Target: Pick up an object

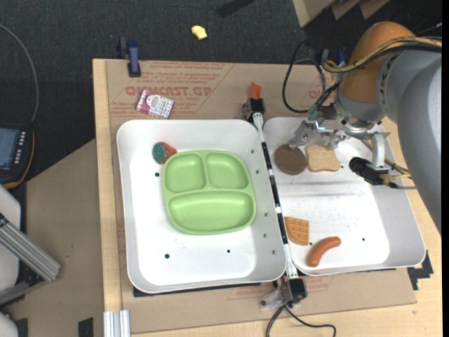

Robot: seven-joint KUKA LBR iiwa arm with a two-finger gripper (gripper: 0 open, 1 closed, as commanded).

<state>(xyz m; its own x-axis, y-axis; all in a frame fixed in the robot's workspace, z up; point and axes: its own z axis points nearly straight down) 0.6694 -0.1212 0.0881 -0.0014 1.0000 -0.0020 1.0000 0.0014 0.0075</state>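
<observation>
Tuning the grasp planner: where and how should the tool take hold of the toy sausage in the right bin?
Grip the sausage across its narrow middle, coming straight down from above. It lies flat and slanted on the right bin floor, with open floor along both long sides; the waffle piece sits apart by its upper left. Set the fingers across its length.

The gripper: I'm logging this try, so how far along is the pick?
Done: the grey arm's gripper is down in the right white bin, over the tan bread slice beside the round brown patty. In hand: nothing visibly lifted. Left: grasping and raising one item.
</observation>
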